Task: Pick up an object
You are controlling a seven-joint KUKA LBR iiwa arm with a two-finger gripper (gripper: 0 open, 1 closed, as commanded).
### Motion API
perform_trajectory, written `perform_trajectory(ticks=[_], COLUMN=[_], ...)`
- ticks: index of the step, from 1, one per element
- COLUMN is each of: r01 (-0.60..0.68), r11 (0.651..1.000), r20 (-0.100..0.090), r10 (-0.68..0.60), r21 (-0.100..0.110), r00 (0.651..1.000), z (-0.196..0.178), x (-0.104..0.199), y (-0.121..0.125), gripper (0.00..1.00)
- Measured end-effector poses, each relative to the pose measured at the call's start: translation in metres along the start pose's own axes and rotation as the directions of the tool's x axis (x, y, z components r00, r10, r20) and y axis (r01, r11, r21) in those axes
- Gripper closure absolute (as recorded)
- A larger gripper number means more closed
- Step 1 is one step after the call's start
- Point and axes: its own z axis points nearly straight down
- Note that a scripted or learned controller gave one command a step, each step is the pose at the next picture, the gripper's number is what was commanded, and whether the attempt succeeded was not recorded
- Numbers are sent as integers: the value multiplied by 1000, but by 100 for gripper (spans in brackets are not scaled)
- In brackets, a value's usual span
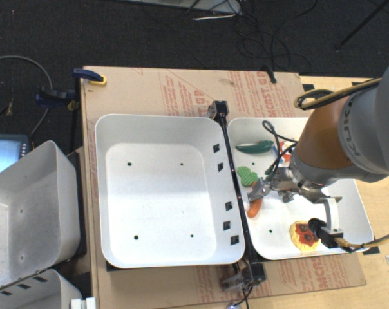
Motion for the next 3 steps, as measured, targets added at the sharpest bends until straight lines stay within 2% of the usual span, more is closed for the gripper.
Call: perform_trajectory(ticks=[1, 2, 3], r01=[6, 5, 8], r11=[1000, 1000, 1000], r20=[3, 1, 5], r10=[-6, -5, -8], r21=[-10, -7, -19], r00=[1000, 1000, 1000], z=[-7, -17, -82], x=[-19, -18, -24], y=[45, 44, 127], gripper=[0, 100, 100])
